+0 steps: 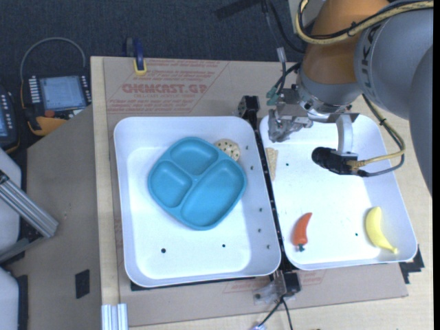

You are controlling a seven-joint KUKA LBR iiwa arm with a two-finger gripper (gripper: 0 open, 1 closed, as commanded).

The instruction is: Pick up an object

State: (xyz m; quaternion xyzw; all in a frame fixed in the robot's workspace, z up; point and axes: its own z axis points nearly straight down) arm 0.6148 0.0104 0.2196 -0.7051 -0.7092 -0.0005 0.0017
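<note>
The gripper [280,130] hangs over the right bin [385,256] at that bin's 11 o'clock corner, close to the divide between the two bins; whether its fingers are apart or together cannot be told, and nothing shows between them. The arm [344,40], grey with an orange band, comes in from 1 o'clock. Just below the gripper, at 6 o'clock from it, a pale tan piece [271,162] lies against the right bin's left wall, too small to identify. A black fitting [331,159] with a yellow cable sits out from the wrist at 3 o'clock from the gripper. In the right bin a red pepper [302,229] lies at 7 o'clock of the bin's middle, and a banana [379,229] at 5 o'clock near the right wall, the two well apart. In the left bin [137,184] a blue tray [197,182] with three compartments lies at the middle, tilted, and a cookie [227,147] peeps out at its 1 o'clock edge, touching it. Both bins rest on cardboard [172,84].
</note>
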